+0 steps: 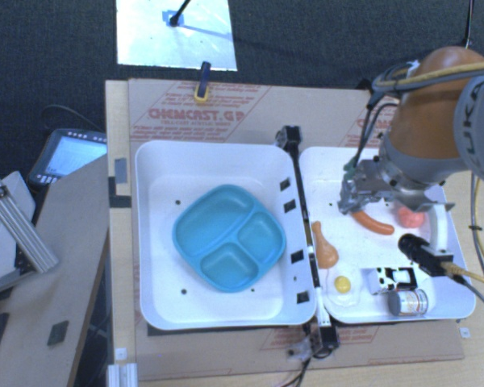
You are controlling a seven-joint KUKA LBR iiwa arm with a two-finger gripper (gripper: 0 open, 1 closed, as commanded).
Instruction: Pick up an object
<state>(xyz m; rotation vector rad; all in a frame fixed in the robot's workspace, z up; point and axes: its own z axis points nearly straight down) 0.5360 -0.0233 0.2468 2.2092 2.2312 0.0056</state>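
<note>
One sausage [374, 223] — touching, just below gripper [353, 201] — right bin [323, 168].

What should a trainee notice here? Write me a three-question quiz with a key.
1. True or false: the blue plate lies in the left bin.
2. Multiple choice: the claw is above A) the blue plate, B) the right bin, C) the left bin.
3. Fill in: the blue plate has ___ compartments.

Key: 1 true; 2 B; 3 three.
</note>
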